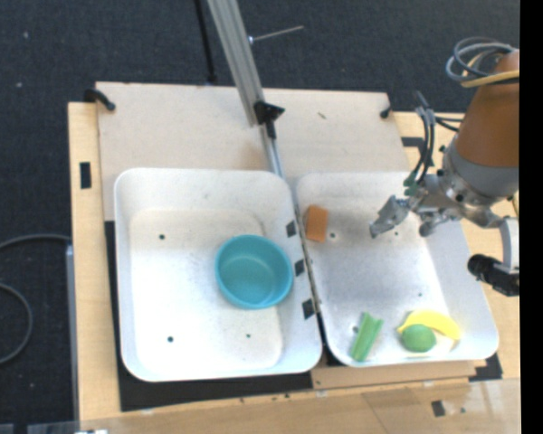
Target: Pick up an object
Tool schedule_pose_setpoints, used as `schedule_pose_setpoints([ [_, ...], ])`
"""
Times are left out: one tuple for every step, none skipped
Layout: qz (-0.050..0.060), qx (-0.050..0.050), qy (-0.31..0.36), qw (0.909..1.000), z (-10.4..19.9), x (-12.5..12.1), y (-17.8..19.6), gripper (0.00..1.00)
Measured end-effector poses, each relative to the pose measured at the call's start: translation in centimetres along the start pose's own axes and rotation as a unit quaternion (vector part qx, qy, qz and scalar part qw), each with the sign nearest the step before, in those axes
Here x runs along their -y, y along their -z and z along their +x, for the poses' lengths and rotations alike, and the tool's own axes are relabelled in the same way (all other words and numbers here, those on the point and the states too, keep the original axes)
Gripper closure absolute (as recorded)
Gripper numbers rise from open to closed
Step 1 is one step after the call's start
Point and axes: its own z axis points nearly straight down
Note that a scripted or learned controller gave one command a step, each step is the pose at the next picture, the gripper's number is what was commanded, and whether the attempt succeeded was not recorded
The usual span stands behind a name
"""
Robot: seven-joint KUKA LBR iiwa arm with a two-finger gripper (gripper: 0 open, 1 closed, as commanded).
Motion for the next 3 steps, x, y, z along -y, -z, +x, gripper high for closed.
schedule_pose_setpoints([
  [0.000, 0.000, -0.001, 1.0000, 0.0, 0.0, 0.0, 0.00],
  [0.000, 0.000, -0.002, 1.0000, -0.5, -0.5, -5.8, 0.00],
  [0.003, 0.000, -0.003, 1.0000, 0.3, 0.1, -11.0, 0.00],
])
